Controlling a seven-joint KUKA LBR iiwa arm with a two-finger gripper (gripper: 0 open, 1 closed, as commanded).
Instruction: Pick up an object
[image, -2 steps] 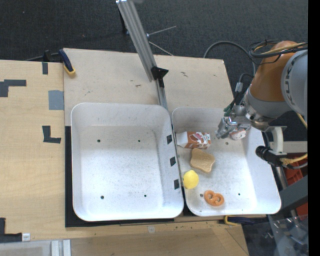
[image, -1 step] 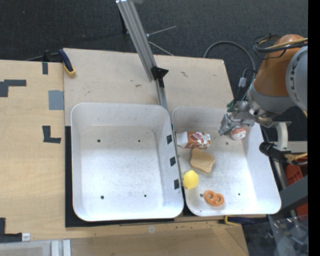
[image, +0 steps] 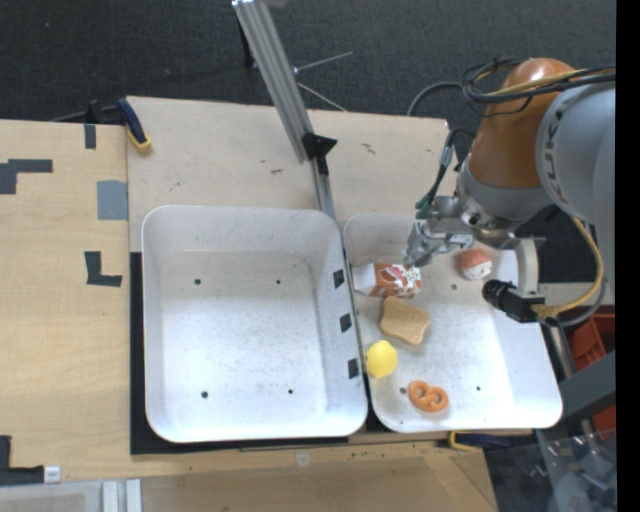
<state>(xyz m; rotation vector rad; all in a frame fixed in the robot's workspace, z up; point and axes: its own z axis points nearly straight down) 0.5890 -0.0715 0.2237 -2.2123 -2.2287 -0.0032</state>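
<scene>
The gripper (image: 418, 250) hangs low over the right bin (image: 520, 395), and from here I cannot tell how its jaws stand. Its tip sits just above a small red and white carton (image: 392, 280) that lies on its side near the bin's left wall; whether they touch I cannot tell. At six o'clock from the carton lies a slice of bread (image: 404, 323), and beyond it a yellow lemon (image: 381, 358) against the left wall. An orange pretzel (image: 428, 397) lies near the front rim. At three o'clock from the gripper lies a small reddish ball (image: 475, 264). The left bin (image: 160, 240) stands alongside.
</scene>
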